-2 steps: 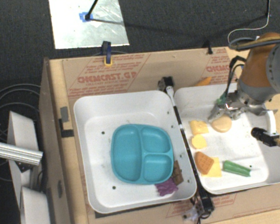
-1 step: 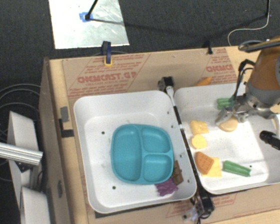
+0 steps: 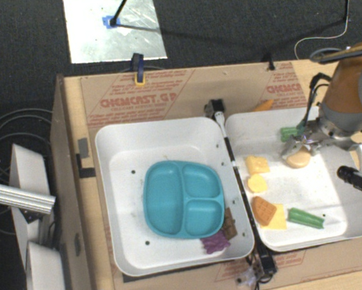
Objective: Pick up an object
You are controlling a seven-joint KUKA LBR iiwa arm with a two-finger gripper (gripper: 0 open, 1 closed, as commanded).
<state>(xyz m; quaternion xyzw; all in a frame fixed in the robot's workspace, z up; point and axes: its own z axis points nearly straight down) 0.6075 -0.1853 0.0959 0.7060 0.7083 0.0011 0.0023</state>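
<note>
My gripper point(image 3: 306, 140) is low over the back of the right bin point(image 3: 346, 229), reaching in from the right. A beige rounded lump point(image 3: 297, 159) lies just below and in front of it, touching or nearly touching the tip. A small green piece point(image 3: 289, 133) sits right beside the gripper on its far left side. I cannot make out whether anything is gripped.
The right bin also holds a yellow block point(image 3: 256, 164), a yellow disc point(image 3: 257, 183), an orange waffle-like piece point(image 3: 263, 209) on a yellow wedge point(image 3: 278, 218), and a green stick point(image 3: 305, 218). In the left bin point(image 3: 117, 181) are a teal divided plate point(image 3: 181, 199), a purple item point(image 3: 213, 243) and a brown item point(image 3: 230, 225). An orange piece point(image 3: 263, 105) lies behind the bins.
</note>
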